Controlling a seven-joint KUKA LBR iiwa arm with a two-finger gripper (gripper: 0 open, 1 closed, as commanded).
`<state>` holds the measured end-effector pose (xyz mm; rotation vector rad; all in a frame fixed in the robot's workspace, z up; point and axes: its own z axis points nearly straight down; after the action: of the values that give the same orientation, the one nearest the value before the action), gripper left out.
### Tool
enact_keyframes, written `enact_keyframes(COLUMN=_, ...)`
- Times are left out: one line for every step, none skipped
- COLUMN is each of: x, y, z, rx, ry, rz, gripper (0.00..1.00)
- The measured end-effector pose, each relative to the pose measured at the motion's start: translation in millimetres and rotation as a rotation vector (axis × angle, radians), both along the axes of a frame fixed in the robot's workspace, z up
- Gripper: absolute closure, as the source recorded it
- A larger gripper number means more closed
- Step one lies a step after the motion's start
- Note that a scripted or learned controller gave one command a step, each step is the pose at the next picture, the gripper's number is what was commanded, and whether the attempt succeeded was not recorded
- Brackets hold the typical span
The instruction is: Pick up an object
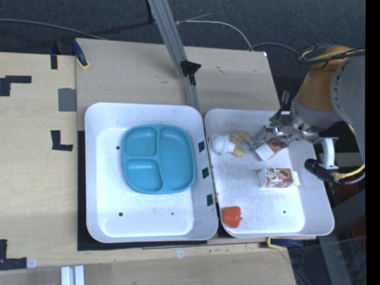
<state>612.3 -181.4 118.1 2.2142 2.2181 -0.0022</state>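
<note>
My gripper (pixel 265 142) hangs low over the upper part of the right bin (pixel 309 218), and the arm enters from the right. Directly under its tip lies a small white and orange packet (pixel 271 151); whether the gripper touches it I cannot tell. Just left of the gripper lie a white bottle-shaped toy (pixel 221 144) and a tan lump (pixel 240 140), close together. A small printed carton (pixel 278 177) lies flat below the gripper. A red-orange object (pixel 231 216) rests in the bin's lower left corner.
The left bin (pixel 101 212) holds a blue divided plate (pixel 159 159). A grey metal bar (pixel 172 37) slants down from the top to the seam between the bins. Cables run behind the bench at the top right.
</note>
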Motion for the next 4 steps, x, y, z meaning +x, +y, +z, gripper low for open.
enact_keyframes(x=1.1, y=0.8, z=12.9, rx=0.002, ry=-0.002, rz=0.001, gripper=1.0)
enact_keyframes(x=1.1, y=-0.6, z=55.4, rx=0.005, ry=0.001, rz=0.0, gripper=1.0)
enact_keyframes(x=-3.8, y=7.8, z=110.8, rx=0.005, ry=-0.001, rz=0.0, gripper=1.0)
enact_keyframes(x=-2.9, y=8.2, z=143.7, rx=0.006, ry=0.001, rz=0.0, gripper=1.0)
